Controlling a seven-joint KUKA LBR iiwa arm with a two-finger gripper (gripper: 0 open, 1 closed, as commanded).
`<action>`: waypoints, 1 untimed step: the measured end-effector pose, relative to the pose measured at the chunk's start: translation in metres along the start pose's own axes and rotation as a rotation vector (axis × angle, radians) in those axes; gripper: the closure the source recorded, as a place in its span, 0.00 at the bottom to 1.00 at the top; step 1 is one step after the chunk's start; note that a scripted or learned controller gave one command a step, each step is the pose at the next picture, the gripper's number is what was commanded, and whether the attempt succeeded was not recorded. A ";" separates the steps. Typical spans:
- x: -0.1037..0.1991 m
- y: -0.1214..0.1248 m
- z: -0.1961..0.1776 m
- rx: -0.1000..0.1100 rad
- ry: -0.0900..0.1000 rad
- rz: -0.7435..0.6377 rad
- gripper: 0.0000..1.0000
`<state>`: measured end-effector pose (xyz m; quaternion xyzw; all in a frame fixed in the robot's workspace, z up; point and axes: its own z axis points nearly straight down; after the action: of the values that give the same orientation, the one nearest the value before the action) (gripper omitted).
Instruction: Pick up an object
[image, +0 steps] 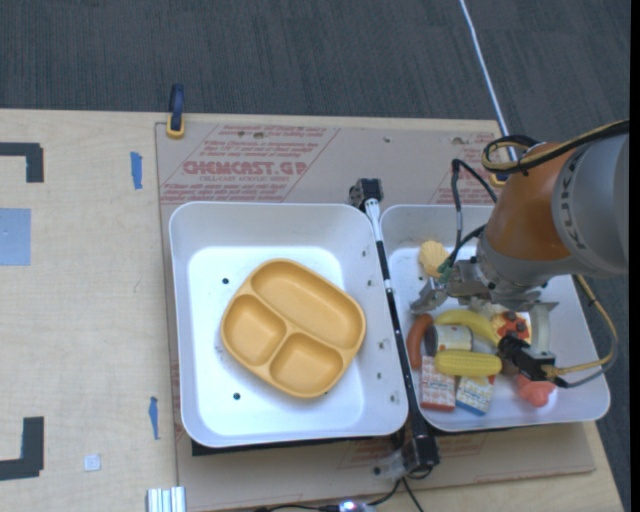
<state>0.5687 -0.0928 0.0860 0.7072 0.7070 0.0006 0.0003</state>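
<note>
Plywood bench (80, 330) bearing two shallow white bins, arm reaching into the right bin (590, 400).
Gripper (470, 300) is hovering over the toy pile; a yellow plastic banana (470, 320) is lying just below it, long axis left-right; its grip state cannot be told.

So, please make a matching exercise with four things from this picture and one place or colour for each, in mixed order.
Things:
1. divided plate
2. corn cob
3. banana
4. arm's band

Descriptions:
A. orange, above the right bin
B. curved and yellow, just under the arm's wrist
C. alone in the left bin
D. yellow, lying in the right bin, nearer the bin's front edge than the banana

Pairs: 1-C, 2-D, 3-B, 4-A
</note>
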 end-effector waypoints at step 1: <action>-0.006 -0.026 0.000 -0.002 0.000 0.000 0.00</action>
<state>0.5423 -0.0988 0.0862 0.7073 0.7069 0.0012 0.0011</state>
